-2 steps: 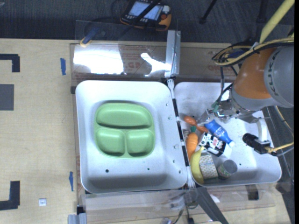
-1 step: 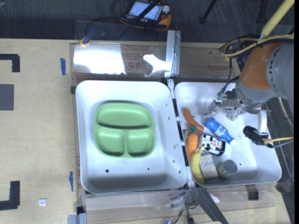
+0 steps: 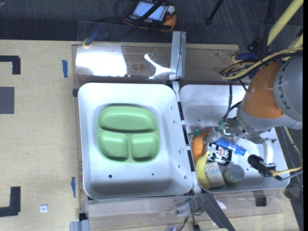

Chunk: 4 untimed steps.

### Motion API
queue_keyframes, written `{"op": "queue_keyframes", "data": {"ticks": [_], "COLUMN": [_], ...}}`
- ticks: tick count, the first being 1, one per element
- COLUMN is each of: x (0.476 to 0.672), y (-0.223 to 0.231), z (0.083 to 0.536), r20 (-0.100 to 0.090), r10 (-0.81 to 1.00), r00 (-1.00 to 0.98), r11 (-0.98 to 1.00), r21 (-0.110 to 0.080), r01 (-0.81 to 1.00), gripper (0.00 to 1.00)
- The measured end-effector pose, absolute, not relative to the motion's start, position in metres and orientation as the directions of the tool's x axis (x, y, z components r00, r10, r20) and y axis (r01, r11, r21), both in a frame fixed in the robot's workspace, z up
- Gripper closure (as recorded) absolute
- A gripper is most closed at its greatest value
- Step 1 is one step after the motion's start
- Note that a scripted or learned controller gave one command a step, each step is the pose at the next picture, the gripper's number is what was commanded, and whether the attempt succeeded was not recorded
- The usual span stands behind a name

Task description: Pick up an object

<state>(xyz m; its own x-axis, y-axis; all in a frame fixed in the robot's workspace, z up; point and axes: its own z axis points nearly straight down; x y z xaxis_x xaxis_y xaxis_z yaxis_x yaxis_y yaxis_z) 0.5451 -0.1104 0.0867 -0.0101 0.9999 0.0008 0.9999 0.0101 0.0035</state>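
Note:
The right bin [image 3: 202,105] holds a cluster of objects at its front left. An orange carrot-like piece [image 3: 198,146] lies by the bin's left wall, with a yellow banana [image 3: 201,173] in front of it. Next to the banana sit a patterned roll [image 3: 215,176] and a small grey-green can [image 3: 234,173]. A blue and white packet [image 3: 223,150] lies in the middle of the cluster. My gripper [image 3: 223,132] hangs low over this cluster, just above the packet and right of the carrot-like piece. I see nothing held in it.
The left bin [image 3: 91,100] carries a green divided plate [image 3: 128,132]. A metal divider [image 3: 177,57] and clear panel stand behind the bins. The arm's orange band [image 3: 262,97] fills the right bin's right side; the bin's back left floor is bare.

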Motion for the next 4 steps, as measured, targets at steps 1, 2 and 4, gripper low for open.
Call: {"op": "queue_keyframes", "data": {"ticks": [1, 2, 4], "x": [0.561, 0.498, 0.482], "y": [-0.147, -0.199, -0.204], "z": [0.138, 0.118, 0.086], "r20": [0.0, 0.002, 0.001], "r10": [0.999, 0.999, 0.943], "r00": [0.035, -0.034, -0.333], "r11": [-0.035, 0.034, 0.333], "r21": [0.001, -0.002, 0.006], "r01": [0.999, 0.999, 0.943], "gripper": [0.0, 0.0, 0.0]}}
